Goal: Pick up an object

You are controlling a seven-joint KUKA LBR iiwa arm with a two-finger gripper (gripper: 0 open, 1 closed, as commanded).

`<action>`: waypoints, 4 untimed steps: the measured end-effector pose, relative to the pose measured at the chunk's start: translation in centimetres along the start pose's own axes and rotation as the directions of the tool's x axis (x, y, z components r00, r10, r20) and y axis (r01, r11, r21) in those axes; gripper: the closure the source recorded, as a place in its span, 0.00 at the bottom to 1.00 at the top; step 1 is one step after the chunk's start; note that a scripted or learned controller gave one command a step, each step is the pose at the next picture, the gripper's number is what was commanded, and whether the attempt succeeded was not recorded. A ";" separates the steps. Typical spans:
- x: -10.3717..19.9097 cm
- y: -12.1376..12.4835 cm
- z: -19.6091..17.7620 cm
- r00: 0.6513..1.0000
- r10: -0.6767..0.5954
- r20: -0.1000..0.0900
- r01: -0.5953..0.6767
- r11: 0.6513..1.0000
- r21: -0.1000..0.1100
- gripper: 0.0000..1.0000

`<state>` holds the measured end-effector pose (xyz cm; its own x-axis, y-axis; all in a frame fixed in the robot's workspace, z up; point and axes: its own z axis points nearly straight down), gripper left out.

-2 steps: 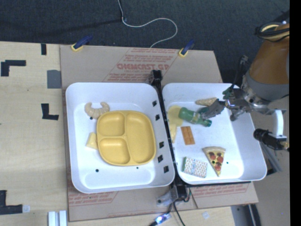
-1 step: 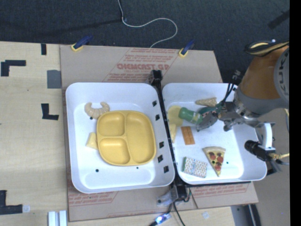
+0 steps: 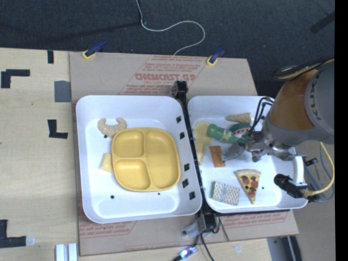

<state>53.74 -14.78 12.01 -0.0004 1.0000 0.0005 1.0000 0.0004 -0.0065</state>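
The right bin [image 3: 255, 206] holds several toy foods: a green bottle [image 3: 220, 130], a yellow piece [image 3: 201, 130] beside it, an orange-brown block [image 3: 216, 156], a pizza slice [image 3: 249, 182], a patterned square pad [image 3: 225, 193] and a beige bread piece [image 3: 238, 118]. My gripper [image 3: 232, 151] hangs low over the middle of this bin, just right of the orange-brown block and just below the green bottle. I see nothing held in it. The grey arm with its orange band [image 3: 291, 105] comes in from the right.
The left bin [image 3: 87, 145] carries a yellow divided plate [image 3: 145, 159], a tan croissant-shaped toy [image 3: 110, 126] and a pale yellow wedge [image 3: 105, 162]. A black divider [image 3: 187, 140] runs between the bins. A white cable [image 3: 174, 29] lies behind them.
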 end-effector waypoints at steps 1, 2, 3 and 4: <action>0.0 0.1 3.6 1.000 0.000 0.001 0.000 1.000 -0.006 0.00; 0.3 0.3 2.2 1.000 -0.003 -0.004 0.003 1.000 -0.010 1.00; 0.3 1.0 -2.2 1.000 -0.001 0.001 0.001 1.000 -0.009 1.00; 1.0 1.8 -7.3 1.000 -0.002 0.001 0.002 1.000 -0.009 1.00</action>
<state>55.62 -13.80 19.31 -0.0024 1.0000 -0.0005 1.0000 0.0024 0.0029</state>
